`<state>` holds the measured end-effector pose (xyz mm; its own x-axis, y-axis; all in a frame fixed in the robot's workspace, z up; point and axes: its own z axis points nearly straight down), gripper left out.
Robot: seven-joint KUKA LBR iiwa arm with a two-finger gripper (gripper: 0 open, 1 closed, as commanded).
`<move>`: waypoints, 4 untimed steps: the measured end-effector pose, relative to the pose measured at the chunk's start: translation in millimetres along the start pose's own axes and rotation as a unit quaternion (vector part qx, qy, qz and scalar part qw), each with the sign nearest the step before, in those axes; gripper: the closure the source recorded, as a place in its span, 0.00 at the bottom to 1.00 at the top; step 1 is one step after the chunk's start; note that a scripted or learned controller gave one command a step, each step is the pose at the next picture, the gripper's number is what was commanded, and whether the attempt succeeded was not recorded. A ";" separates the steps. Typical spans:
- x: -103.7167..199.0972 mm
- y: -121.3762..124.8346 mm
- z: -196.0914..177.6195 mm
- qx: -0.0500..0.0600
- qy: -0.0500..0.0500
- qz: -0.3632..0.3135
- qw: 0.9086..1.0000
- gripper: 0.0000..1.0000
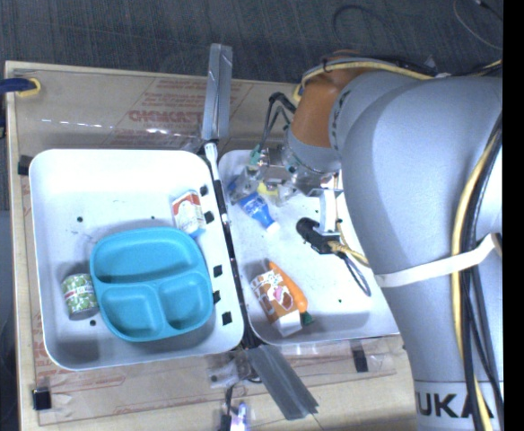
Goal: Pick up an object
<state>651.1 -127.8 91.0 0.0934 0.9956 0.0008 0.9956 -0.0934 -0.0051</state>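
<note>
My gripper [264,171] is low over the far end of the right bin [361,317], under the orange wrist band. Right beside it, toward the near side, lies a small blue tube [256,208], touching or nearly touching the gripper; the view does not show whether it is held. An orange and brown packet [280,296] lies further toward the near end of the same bin.
The left bin [56,178] holds a blue divided tray [150,285], a green can [79,295] at the tray's left and a small red and white carton [187,210] by the divider. The grey arm covers the right bin's right side.
</note>
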 end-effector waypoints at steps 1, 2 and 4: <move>3.4 0.4 -9.8 0.002 0.000 -0.005 1.000 1.00; 3.6 0.4 -9.8 0.002 0.000 -0.006 1.000 0.00; 37.9 -42.1 -110.6 -0.002 0.000 -0.019 1.000 1.00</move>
